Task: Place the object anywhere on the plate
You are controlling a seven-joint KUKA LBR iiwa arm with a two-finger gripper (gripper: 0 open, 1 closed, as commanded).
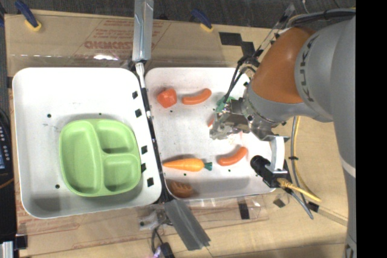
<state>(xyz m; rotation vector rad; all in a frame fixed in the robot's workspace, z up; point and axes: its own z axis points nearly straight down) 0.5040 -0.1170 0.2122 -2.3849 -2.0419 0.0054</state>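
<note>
A green plate with three compartments lies in the left bin. The right bin holds a small red-orange chunk, an orange sausage, a carrot with a green stub, a second orange sausage and a brown item at the front edge. My gripper is low over the right bin's right half, between the two sausages and just above the front one. A bit of red shows at its left side; I cannot tell what it is.
A metal divider runs between the two white bins. The grey arm with its orange band covers the right bin's right side. Cables trail at the right front.
</note>
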